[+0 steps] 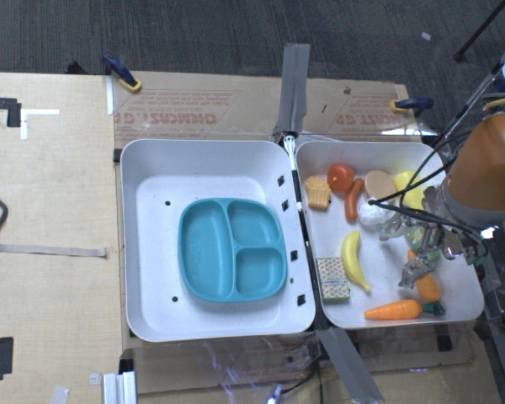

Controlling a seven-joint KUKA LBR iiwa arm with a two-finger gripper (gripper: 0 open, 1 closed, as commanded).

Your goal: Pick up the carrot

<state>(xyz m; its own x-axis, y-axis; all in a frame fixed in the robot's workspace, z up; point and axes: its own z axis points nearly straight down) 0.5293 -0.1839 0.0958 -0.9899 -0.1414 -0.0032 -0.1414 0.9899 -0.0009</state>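
Fingers [418,268] are seen low in rt bin [463,310], just above carrot [394,311]; open or shut can't be told, nothing seen held.

The scene is viewed by a single camera fixed above the bench, looking down at a slant. Both shallow white plastic bins are taken in: the left bin [135,251] sits near the middle of the frame and the right bin [463,297] toward the right side. The pale wooden bench top [50,183] is seen at left, and dark carpeted floor [236,15] runs along the top. The view is moderately near, so the bins span over half the frame's width. The grey arm with its orange band [484,167] is seen entering from the right.
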